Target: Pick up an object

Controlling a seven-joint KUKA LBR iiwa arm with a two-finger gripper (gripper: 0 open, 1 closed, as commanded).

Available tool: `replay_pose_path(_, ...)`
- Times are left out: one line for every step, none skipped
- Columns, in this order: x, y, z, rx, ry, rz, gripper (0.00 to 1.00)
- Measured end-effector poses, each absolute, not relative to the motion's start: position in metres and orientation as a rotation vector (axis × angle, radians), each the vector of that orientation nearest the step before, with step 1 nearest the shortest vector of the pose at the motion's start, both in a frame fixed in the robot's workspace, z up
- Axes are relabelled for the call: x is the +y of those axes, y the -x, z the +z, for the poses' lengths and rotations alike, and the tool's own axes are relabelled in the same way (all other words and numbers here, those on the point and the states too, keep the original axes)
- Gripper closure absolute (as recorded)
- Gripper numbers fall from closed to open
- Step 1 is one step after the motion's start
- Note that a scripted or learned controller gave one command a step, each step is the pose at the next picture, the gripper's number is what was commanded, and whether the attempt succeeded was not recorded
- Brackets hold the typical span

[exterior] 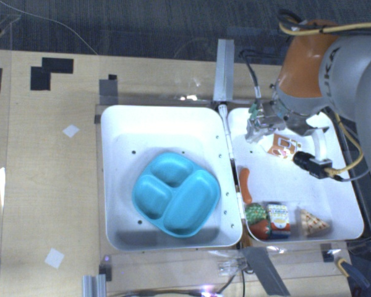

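My gripper (256, 127) hangs over the back left part of the right bin (340, 193), under the grey arm with its orange band. Just to its right an orange and white packet (284, 146) lies on the bin floor, apart from the gripper. An orange sausage-like piece (245, 185) lies along the bin's left wall. At the front edge a green and red item (257, 220), a small juice box (278, 219) and a pizza slice (313, 223) sit in a row. I see nothing held in the gripper.
The left bin (120, 141) holds a blue divided plate (175, 193). A metal divider (223, 73) rises behind the wall between the bins. A black cable end with a yellow cord (316, 166) hangs from the arm over the right bin.
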State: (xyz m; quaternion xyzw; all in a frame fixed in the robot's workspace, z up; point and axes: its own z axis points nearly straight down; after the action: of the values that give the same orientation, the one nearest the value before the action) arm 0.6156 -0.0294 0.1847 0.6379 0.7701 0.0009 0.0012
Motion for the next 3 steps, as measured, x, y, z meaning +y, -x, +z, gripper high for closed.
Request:
replay_pose_path(-0.029,-0.616,0.185,2.418,-2.002,0.003,0.00)
replay_pose_path(-0.021,-0.611,0.184,2.510,-1.887,0.002,0.00)
replay_pose_path(-0.092,-0.562,0.089,2.435,-1.968,0.010,0.00)
